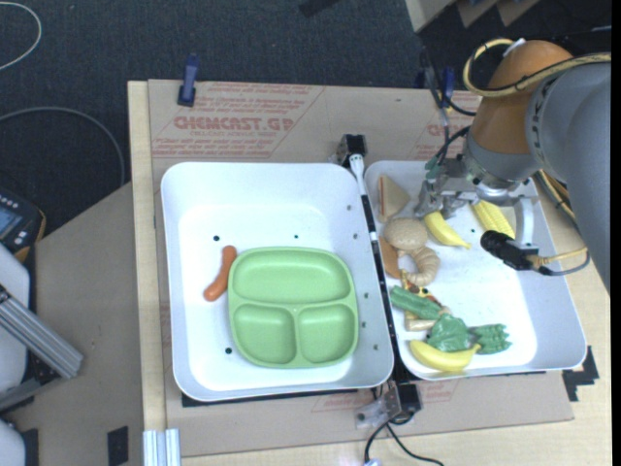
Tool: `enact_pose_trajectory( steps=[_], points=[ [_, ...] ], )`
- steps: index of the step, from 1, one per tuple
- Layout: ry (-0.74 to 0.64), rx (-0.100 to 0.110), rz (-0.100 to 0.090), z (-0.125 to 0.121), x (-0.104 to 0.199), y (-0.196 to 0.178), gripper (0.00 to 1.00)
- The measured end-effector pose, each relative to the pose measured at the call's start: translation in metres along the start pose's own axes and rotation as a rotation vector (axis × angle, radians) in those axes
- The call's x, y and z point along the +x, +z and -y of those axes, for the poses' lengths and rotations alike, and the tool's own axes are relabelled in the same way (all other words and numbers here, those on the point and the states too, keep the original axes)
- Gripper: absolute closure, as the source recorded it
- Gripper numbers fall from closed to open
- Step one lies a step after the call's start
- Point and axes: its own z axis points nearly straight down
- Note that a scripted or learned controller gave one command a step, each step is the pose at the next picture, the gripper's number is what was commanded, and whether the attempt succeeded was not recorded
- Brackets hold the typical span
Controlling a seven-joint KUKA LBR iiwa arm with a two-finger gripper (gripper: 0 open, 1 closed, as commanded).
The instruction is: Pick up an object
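Note:
My gripper (441, 202) hangs low over the back of the right bin (558, 309), its fingers open with nothing between them. Just below the fingertips lies a small yellow banana (446, 229). A yellow corn cob (495, 218) lies to the gripper's right. On its left are a tan bread slice (391, 197) and a beige bun (406, 232). Nearer the front of that bin are a curled tan pastry (421, 265), a green bean pod (415, 302), a green leafy piece (466, 336) and a second banana (441, 356).
The left bin (262, 207) holds a green divided plate (291, 304) and an orange sausage (221, 273) beside it. The wall between the two bins runs close to the bread and bun. The arm's grey body overhangs the right bin's far right corner.

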Motion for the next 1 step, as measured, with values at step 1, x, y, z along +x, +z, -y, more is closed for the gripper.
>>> enact_pose_trajectory(
  steps=[1],
  points=[
    [0.001, -0.006, 0.002, 0.0038, -0.0088, -0.104, 1.0]
  ],
)
